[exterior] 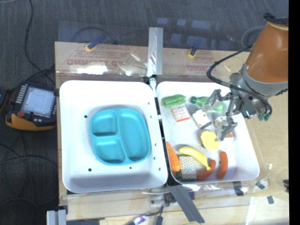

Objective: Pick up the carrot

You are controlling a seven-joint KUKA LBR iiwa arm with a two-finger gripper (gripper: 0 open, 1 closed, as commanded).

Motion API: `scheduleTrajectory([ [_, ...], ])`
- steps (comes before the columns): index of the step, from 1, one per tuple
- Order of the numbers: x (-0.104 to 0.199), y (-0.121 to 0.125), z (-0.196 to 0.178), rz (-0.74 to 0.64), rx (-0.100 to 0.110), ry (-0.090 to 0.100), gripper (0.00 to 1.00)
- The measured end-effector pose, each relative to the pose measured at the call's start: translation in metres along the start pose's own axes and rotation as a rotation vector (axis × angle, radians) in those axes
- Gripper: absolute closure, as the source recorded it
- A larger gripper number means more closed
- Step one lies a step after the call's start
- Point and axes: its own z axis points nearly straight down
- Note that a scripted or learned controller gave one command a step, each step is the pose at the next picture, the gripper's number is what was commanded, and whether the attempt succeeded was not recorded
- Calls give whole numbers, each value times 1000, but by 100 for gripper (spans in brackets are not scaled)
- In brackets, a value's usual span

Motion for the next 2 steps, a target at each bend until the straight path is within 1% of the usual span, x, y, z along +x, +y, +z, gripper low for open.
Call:
scheduleTrajectory([
  [1, -36, 27, -73, 225, 0, -3, 0],
  [2, -81, 1, -157, 37, 2, -4, 0],
])
